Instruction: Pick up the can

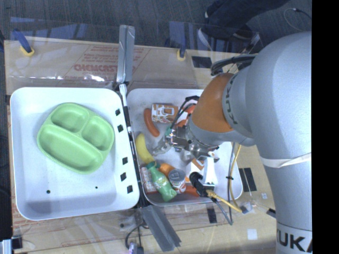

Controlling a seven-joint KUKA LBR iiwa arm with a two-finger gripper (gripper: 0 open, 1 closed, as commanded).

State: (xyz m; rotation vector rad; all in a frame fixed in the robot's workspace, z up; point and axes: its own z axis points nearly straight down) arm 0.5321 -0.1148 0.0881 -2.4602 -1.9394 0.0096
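The can (178, 180) is small and stands upright, showing a round grey metal top with a red and white printed side below it. It sits near the front edge of the right bin (139, 100), below and slightly left of the gripper (183, 146), apart from it. The gripper hangs low over the middle of that bin; whether it is open or closed cannot be told. Left of the gripper lies a yellow banana (142, 147). Just left of the can lies a green bottle (160, 184). Far to the gripper's left, the other bin (21, 142) bears a green divided plate (76, 137).
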